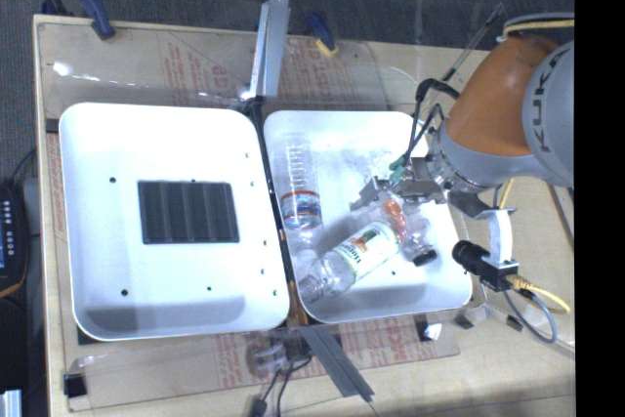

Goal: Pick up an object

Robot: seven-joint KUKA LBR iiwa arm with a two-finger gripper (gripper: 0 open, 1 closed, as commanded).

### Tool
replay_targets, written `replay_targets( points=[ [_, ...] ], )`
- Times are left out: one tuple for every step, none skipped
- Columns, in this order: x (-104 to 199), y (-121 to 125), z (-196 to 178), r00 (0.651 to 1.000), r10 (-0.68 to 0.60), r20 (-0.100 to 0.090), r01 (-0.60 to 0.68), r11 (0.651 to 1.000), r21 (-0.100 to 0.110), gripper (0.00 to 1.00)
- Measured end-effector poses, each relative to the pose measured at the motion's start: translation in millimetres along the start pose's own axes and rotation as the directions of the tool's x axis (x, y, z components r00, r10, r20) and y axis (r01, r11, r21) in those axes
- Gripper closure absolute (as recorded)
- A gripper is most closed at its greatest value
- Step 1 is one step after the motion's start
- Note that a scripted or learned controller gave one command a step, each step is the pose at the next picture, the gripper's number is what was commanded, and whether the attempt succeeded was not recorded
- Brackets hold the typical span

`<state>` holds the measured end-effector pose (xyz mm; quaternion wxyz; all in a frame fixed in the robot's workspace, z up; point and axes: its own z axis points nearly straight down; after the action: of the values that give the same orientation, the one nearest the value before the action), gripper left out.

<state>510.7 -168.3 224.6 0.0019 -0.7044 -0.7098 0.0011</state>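
The right bin (430, 293) holds three bottles. A clear bottle with a blue and red label (300, 193) lies along its left wall. A clear bottle with a green and white label (354, 257) lies tilted near the front. A small clear bottle with orange contents and a black cap (407, 231) lies by the right side. My gripper (384, 191) hangs low over the bin's middle right, just above the small bottle's upper end. The wrist hides its tips.
The left bin (98, 151) has a dark slatted rectangle (187, 211) on its floor. A metal bar (269, 44) stands at the back between the bins. Blue clamps (98, 15) grip the bench's rear edge. Cables lie to the right of the bins.
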Motion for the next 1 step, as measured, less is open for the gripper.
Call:
replay_targets(
  points=[
    [-42.3, 32.8, 68.5, 0.999, -0.043, 0.0, 0.043, 0.999, 0.002, 0.0]
  ],
)
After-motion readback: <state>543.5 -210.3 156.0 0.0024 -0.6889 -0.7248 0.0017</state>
